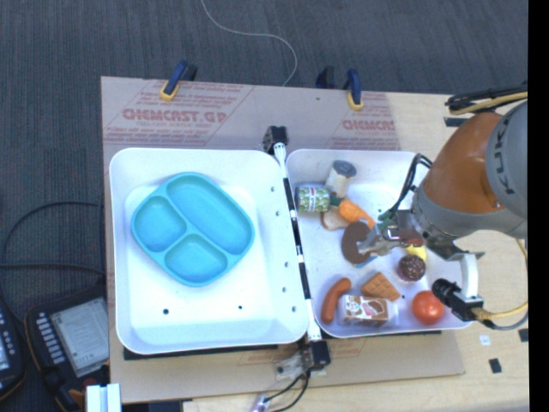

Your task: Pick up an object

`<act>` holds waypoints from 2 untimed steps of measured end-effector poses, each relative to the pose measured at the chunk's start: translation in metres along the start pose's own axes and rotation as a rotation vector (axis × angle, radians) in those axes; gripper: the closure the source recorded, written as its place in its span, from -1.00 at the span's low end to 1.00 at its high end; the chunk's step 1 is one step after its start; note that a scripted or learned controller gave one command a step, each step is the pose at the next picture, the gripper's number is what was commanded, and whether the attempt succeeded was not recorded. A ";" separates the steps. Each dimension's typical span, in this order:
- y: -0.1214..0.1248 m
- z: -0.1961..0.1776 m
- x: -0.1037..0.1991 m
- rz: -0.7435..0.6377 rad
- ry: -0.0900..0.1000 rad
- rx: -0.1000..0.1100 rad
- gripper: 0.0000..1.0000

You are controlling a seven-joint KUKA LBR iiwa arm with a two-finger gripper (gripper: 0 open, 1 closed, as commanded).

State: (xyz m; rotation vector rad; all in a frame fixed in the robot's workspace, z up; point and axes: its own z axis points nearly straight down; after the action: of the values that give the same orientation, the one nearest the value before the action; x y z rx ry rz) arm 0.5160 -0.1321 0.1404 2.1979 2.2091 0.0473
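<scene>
My fingers (375, 244) hang low over the middle of the right bin, above the right edge of a flat brown round piece; how far apart they stand, and whether anything sits between them, I cannot tell.

At the left, the shallow white left bin (146, 316) carries a light blue plastic tray with three compartments (192, 227), lying toward its far left part. The shallow white right bin (302, 166) stands just beside it, the two rims meeting along the bench's middle.

In the right bin, a small can with a green label (313, 198) lies on its side near the left wall. An orange-red toy sausage (334, 299) lies tilted near the near left corner, with a clear wrapped packet with a red and white label (369, 311) just beside it along the near wall. A small jar with a grey lid (340, 177) sits near the far wall. An orange toy carrot (353, 211) lies tilted below it, touching the flat brown round piece (352, 242). A tan triangular cracker-like wedge (380, 285) rests above the packet. A dark brown round ball (411, 268) sits right of my fingers, under a small yellow piece (416, 251). A red toy tomato (427, 307) sits near the near right corner.

My grey arm with its orange band (463, 174) crosses the bin's right wall.
</scene>
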 end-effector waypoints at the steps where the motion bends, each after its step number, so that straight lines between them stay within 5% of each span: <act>1: 0.001 -0.009 0.001 -0.001 0.001 0.000 1.00; 2: 0.002 -0.019 0.001 -0.002 0.001 -0.001 1.00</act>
State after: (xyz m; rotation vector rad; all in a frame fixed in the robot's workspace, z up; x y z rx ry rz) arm 0.5172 -0.1308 0.1593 2.1962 2.2113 0.0499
